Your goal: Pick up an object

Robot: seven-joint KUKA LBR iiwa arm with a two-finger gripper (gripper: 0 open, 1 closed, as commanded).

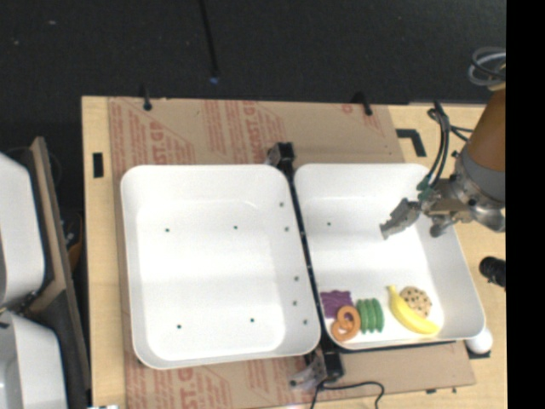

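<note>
Several small toys lie along the front edge of the right bin [358, 186]: a purple piece [335, 300], an orange ring [347, 324], a green ribbed piece [370, 314], a yellow banana [409, 316] and a brown speckled cookie [416, 298] resting against the banana. My gripper [416, 222] hangs over the right side of that bin, well behind the toys. Its two fingers are spread apart and open, with nothing between them.
The left bin [209, 262] sits beside the right one, a black clip [281, 154] joining them at the back. Both bins rest on a cardboard sheet [213, 130] on the bench. A white container [17, 228] stands at the far left.
</note>
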